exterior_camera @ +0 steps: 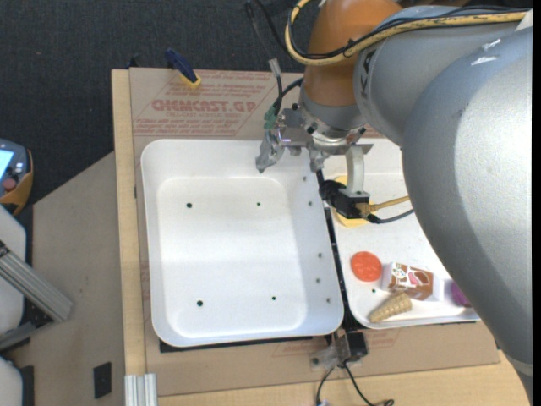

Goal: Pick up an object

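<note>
My gripper point(267, 154) hangs over the far right corner of the left white bin point(228, 252), close to the wall it shares with the right bin point(362, 299). I see nothing held in it. In the right bin lie an orange round piece point(366, 266), a brown and white packet point(412, 281) and a tan cone point(391, 307) near the front edge. A purple thing point(459, 293) peeks out from under the arm. All of these lie well to the front and right of the gripper.
The grey arm point(456, 142) covers most of the right bin from the right. Both bins rest on a brown cardboard sheet point(203, 108). A blue clamp point(183, 67) grips its far edge and a dark clamp point(342, 349) its near edge.
</note>
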You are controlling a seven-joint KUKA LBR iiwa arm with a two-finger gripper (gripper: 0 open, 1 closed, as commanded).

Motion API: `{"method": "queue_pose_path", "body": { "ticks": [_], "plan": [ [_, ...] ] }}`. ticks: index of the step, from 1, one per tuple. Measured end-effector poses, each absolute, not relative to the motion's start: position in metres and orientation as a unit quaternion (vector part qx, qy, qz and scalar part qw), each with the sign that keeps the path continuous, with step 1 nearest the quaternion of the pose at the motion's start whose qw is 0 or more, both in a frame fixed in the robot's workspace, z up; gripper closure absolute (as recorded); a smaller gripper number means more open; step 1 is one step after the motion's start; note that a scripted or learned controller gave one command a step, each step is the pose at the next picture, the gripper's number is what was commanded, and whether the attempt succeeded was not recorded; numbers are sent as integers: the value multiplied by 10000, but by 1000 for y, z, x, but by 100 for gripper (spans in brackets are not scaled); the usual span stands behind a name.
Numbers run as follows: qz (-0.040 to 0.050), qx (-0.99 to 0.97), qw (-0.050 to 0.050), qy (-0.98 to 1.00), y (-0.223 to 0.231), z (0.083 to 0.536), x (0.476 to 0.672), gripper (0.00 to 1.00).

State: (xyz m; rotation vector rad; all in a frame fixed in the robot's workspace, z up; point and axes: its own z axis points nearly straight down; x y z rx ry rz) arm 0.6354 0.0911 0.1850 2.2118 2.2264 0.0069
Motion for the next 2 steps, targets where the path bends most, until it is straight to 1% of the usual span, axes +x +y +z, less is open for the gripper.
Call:
{"method": "queue_pose_path", "body": {
  "ticks": [1, 2],
  "plan": [
    [51, 7030, 12, 7111, 206, 218, 667, 0],
    [17, 7061, 11, 7081, 226, 224, 667, 0]
  ]
}}
